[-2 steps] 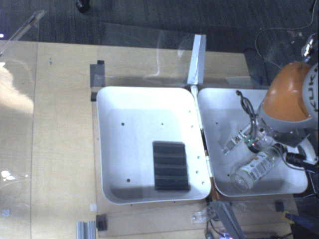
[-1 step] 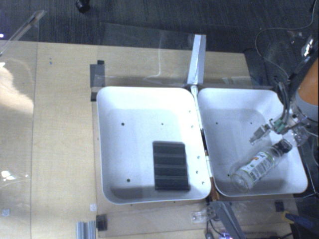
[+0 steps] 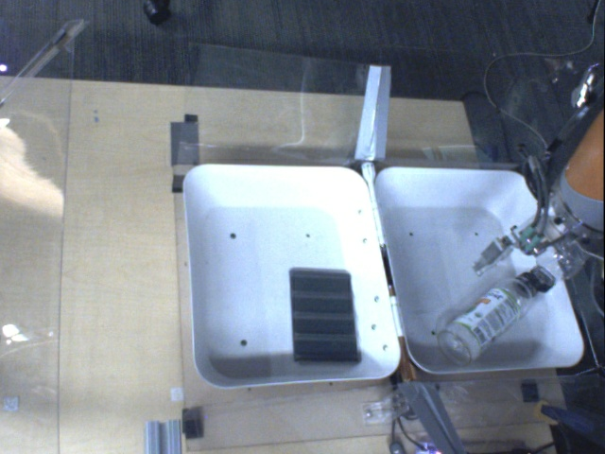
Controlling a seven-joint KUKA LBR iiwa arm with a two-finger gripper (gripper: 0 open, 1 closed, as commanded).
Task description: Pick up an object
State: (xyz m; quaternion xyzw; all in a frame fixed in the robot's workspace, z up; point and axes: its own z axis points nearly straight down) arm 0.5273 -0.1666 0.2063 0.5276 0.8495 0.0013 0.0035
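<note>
Lying tilted in the right bin (image 3: 416,197), a clear plastic bottle (image 3: 492,314) has its cap end just beside the gripper (image 3: 523,244); gripper state cannot be told. Left bin (image 3: 217,216) holds a black ridged block (image 3: 324,316).

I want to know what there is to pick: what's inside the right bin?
Inside the right bin lies a clear plastic bottle on its side, with the gripper just above it. What lies beneath the bottle is hidden.
</note>
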